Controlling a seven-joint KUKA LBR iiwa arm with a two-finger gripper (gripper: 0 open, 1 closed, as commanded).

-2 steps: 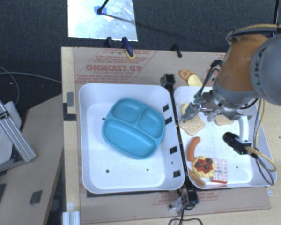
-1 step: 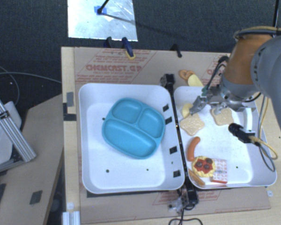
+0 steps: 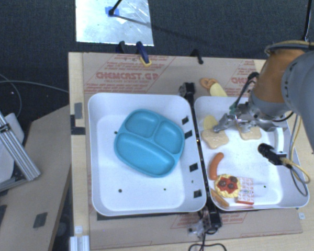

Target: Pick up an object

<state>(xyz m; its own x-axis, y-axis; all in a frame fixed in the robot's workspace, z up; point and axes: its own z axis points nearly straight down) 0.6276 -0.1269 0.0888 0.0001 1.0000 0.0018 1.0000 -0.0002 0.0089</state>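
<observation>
Gripper (image 3: pixel 223 122) sits low in the right bin (image 3: pixel 288 200), over the yellow piece (image 3: pixel 209 122) and tan bread slice (image 3: pixel 214 138). Whether it is open or closed cannot be told; detail is poor. Recommended: centre on one item, descend squarely, avoid the bin wall, confirm grip before lifting. Sausage (image 3: pixel 215 165) lies near.

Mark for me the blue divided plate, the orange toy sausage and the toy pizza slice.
Blue divided plastic plate (image 3: pixel 146 145): camera view, on its large lower compartment.
Orange toy sausage (image 3: pixel 215 164): camera view, on the middle of its length.
Round toy pizza slice with red topping (image 3: pixel 227 185): camera view, on its red top.
</observation>
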